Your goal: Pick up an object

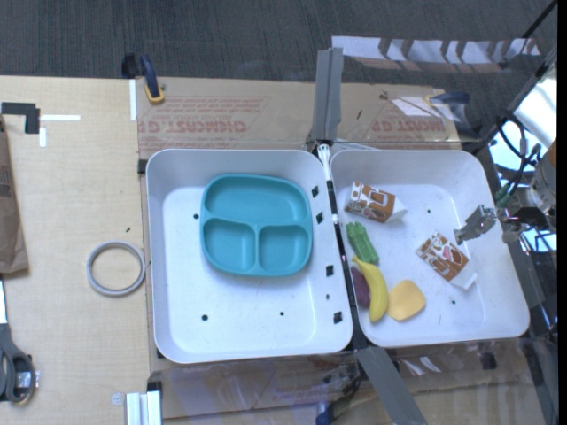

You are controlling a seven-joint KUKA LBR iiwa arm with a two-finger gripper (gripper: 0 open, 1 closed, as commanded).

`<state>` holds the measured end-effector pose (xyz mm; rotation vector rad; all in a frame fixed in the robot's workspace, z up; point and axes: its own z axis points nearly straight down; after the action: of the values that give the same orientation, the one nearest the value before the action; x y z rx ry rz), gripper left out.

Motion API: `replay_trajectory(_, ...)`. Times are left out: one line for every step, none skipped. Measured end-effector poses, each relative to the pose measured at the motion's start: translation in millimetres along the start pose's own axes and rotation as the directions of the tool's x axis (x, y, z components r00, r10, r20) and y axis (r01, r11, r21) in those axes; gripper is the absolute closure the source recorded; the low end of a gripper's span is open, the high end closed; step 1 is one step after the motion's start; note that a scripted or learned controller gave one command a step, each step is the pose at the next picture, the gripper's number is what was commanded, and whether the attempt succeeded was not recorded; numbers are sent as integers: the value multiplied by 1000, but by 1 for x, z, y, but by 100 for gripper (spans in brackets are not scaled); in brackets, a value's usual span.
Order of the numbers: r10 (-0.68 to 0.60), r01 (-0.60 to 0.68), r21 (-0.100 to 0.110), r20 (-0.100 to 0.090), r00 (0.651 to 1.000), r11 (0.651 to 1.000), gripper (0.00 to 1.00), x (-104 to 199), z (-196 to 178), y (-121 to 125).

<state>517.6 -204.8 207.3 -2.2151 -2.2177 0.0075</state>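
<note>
Gripper [476, 224] hung just right of a brown-and-white carton [443, 257]; whether it was open or closed could not be told. Centring over that carton before descending seemed wisest.

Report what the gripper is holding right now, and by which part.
Nothing is held. The gripper sits at the right bin's right side, just above and right of a carton, apart from it, with nothing between its fingers.

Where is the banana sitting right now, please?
The banana lies in the right bin, near its left wall toward the front, between a purple item and a yellow piece, just below a green vegetable.
</note>
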Motion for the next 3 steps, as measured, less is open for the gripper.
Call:
replay_trajectory(-230, 230, -2, 0, 973, 973, 0, 23, 113, -9)
replay_trajectory(-400, 400, -3, 1, 916, 916, 0, 30, 118, -2)
replay_trajectory(-395, 395, 0, -2, 919, 919, 100, 28, 112, -2)
